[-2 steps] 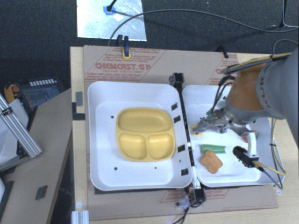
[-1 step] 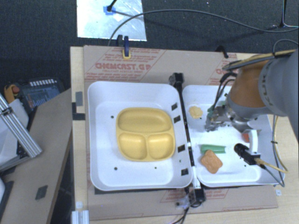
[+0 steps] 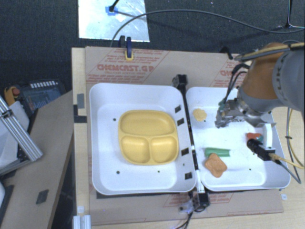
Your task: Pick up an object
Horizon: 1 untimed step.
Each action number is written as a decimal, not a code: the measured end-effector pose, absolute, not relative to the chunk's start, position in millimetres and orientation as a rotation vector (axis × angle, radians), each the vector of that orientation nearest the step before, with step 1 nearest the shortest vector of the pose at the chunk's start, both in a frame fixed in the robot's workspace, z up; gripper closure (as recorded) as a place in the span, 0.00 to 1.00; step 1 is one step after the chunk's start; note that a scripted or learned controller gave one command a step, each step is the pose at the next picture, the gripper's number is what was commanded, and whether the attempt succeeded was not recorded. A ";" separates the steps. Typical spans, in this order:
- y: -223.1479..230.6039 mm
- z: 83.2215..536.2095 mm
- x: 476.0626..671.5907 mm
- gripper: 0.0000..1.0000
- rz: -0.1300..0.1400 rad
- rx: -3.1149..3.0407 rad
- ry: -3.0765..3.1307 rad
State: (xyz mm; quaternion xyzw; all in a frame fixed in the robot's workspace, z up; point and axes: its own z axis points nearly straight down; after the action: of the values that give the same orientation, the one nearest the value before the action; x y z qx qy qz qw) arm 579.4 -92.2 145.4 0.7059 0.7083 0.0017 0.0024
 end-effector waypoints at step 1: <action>-85.9 204.5 587.5 1.00 0.007 2.212 2.223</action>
State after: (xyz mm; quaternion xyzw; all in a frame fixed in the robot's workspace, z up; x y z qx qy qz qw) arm 587.5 -85.9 204.5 0.7052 0.7090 0.0022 0.0028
